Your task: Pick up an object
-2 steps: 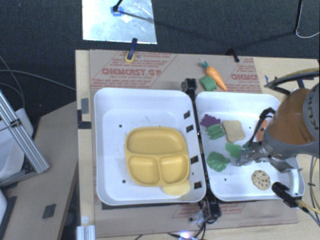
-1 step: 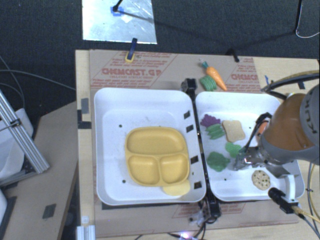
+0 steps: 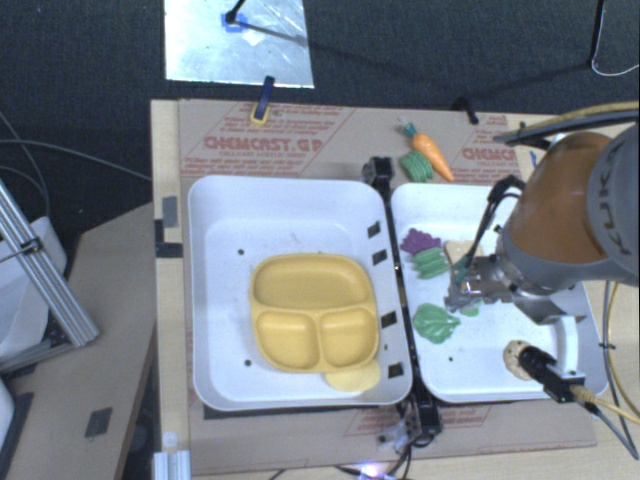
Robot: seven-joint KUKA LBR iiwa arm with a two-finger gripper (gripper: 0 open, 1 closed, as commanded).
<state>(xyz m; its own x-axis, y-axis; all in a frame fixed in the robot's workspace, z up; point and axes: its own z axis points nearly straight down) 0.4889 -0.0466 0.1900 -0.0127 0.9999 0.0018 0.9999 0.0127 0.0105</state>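
Note:
My gripper (image 3: 462, 300) hangs low in the right bin (image 3: 480, 388), near its middle. Just below and left of it lies a flat green leaf-shaped toy (image 3: 434, 323). Up and to the left sit a green ridged toy (image 3: 431, 262) and a purple grape bunch (image 3: 419, 240). A pale yellow piece (image 3: 459, 251) peeks out above the gripper, partly hidden by the arm. A small green bit shows right at the gripper's tip, too small to tell whether it is held.
The left bin (image 3: 230, 218) holds a yellow divided tray (image 3: 314, 311) with a pale yellow disc (image 3: 355, 376) at its front edge. An orange carrot (image 3: 432, 152) and a green toy (image 3: 415, 167) lie on the cardboard behind the right bin.

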